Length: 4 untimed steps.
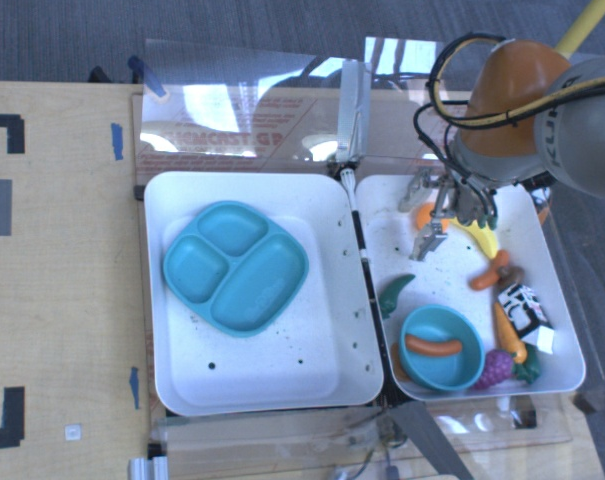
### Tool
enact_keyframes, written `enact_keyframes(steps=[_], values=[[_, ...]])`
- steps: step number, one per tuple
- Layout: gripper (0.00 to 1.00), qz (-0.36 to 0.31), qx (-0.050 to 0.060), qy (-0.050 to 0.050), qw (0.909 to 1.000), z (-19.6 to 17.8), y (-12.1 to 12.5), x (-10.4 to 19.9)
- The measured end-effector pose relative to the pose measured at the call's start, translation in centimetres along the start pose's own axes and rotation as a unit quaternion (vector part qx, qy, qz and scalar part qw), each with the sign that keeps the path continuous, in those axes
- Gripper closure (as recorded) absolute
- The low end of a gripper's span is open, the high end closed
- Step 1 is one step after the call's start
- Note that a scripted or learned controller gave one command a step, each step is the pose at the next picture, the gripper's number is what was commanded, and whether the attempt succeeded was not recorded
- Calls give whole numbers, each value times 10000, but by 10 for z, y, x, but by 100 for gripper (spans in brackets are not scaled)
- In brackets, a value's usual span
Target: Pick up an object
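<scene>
Gripper (434,230) seen at right bin (567,368) far edge, w/ orange piece (423,216) beside it; jaw state can't be told.

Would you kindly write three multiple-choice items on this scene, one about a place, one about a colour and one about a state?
1. Where does the sausage lie?
A. In the blue bowl
B. On the divided plate
C. On the bench outside the bins

2. What colour is the divided plate?
A. Red
B. Blue
C. Yellow

3. How does the bowl stand?
A. Upside down
B. Tipped on its side
C. Upright, mouth up

Key:
1 A: the sausage rests inside the bowl in the right bin.
2 B: the plate in the left bin is blue all over.
3 C: the bowl's inside faces the camera and holds the sausage.
</scene>
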<state>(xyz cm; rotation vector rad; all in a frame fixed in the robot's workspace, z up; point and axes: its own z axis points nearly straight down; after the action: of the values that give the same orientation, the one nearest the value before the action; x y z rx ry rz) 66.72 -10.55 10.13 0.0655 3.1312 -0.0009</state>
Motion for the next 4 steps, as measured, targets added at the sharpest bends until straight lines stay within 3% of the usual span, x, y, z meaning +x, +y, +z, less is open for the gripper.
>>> enact_keyframes(steps=[1,2,3,4], values=[[0,817,-14,56,9966,12,-1,7],[100,813,-8,-48,9967,-2,-1,2],[100,-45,8,25,10000,6,-93,38],[0,-67,-1,21,10000,6,-89,37]])
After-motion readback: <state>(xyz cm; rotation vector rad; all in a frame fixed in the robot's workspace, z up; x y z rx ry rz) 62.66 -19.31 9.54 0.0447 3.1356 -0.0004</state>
